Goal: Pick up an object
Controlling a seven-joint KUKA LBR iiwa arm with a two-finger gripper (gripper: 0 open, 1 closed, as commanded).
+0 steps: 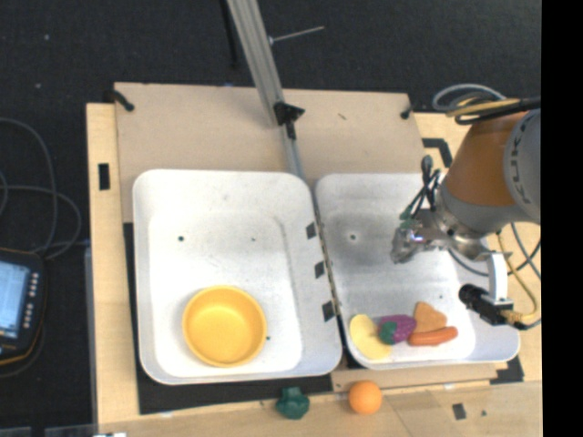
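Wooden bench (209, 130) with two white bins; gripper (403, 247) over the right bin (364, 217).
Finger opening cannot be told; nothing visibly held. Toy carrot (433, 338), below the fingers, lies near the bin's front edge.

Two white bins sit side by side on a tan bench (209, 126); the left bin (219, 217) holds a yellow bowl (224, 325) near its front edge; the right bin (364, 217) holds a cluster at its front: a pale yellow piece (364, 334), a purple and green piece (395, 329), an orange wedge (428, 317) and a carrot (434, 337), all touching or nearly so. The arm (487, 167) reaches in from the right; its gripper (403, 244) hangs over the right bin's middle, apart from the cluster. On the bench in front of the bins lie a green toy (292, 403) and an orange ball (364, 397); a metal rail (260, 53) slants across the back; a tablet (16, 303) lies far left.
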